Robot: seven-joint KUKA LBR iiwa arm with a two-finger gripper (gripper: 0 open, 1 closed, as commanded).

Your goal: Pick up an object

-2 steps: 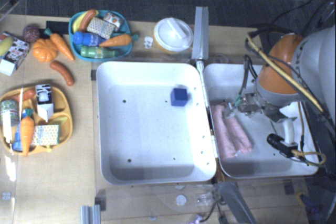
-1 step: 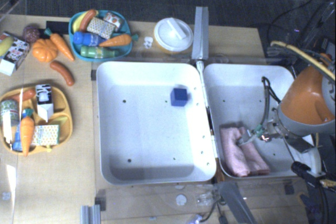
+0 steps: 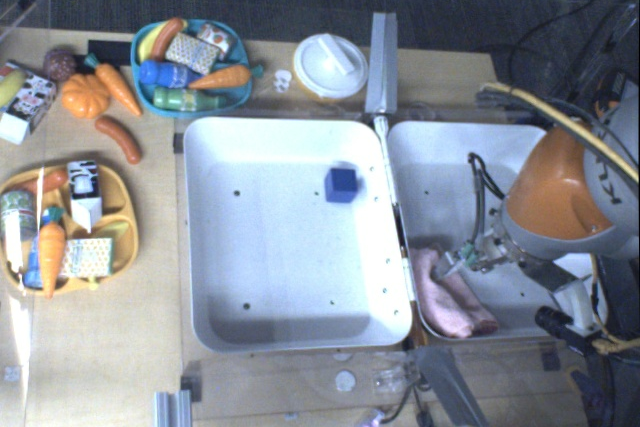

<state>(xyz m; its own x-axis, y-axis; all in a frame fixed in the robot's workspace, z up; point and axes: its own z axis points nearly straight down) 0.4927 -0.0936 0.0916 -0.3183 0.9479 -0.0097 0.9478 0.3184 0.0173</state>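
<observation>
A small blue cube point(image 3: 342, 184) lies in the left bin point(image 3: 250, 315), near its upper right side. A pink cloth point(image 3: 447, 300) is bunched in the near left corner of the right bin point(image 3: 430, 165). My gripper point(image 3: 468, 259) is low in the right bin, right at the cloth's upper edge. The arm with its orange band point(image 3: 560, 190) reaches in from the right and covers much of that bin. The view does not let me tell whether the cloth is between the fingertips.
Left of the bins, a blue bowl point(image 3: 190, 65) and a yellow plate point(image 3: 70, 230) hold toy food. Loose toy vegetables point(image 3: 100, 95) lie on the bench. A white lid point(image 3: 332, 65) and a grey metal post point(image 3: 379, 65) stand behind the bins.
</observation>
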